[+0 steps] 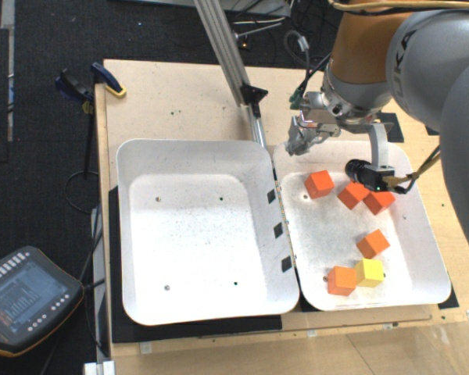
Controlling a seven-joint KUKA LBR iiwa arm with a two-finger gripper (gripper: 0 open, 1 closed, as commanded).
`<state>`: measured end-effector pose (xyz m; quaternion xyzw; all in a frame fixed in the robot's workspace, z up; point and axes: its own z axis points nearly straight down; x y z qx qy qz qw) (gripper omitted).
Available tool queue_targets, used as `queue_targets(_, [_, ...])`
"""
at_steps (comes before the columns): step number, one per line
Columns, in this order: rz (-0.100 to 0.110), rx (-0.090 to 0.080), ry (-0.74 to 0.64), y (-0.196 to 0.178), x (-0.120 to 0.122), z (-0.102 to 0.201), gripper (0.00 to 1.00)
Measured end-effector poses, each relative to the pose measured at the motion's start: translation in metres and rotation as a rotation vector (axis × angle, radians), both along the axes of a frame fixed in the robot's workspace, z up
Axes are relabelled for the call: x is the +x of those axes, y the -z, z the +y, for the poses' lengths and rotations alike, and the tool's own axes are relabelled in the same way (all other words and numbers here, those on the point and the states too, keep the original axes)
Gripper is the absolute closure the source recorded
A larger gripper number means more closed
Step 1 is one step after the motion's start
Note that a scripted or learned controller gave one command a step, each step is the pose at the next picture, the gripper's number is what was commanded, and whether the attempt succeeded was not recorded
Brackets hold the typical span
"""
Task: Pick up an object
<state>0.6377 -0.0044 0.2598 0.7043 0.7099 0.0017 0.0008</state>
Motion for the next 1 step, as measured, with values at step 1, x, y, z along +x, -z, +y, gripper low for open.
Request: queue_targets(1, [0.004,0.000,0.000,0.0178,0.0084,0.0534,1.00])
